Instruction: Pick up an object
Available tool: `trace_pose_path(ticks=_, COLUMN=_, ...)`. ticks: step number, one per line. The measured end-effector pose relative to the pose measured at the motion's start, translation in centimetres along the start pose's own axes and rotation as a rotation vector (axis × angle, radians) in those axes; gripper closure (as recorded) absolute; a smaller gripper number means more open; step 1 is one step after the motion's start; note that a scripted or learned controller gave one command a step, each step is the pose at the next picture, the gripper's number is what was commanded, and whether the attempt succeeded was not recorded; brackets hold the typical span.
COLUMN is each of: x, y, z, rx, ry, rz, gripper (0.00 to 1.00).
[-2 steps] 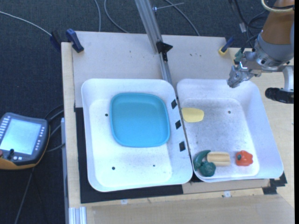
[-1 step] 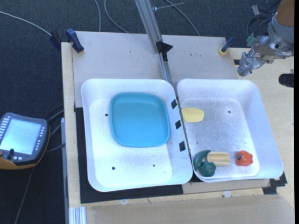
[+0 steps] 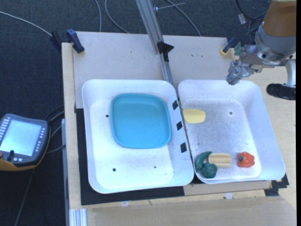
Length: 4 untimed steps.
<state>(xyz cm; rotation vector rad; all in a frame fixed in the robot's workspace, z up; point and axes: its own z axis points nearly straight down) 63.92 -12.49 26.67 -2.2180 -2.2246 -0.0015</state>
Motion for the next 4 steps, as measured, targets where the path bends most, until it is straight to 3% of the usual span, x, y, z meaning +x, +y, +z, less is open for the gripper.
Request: trace_pose_path(ticks=4, x=17.3, y=-5.5, z=2.2, rx=0.001, ry=0.000, rz=-0.001, gripper=1.00)
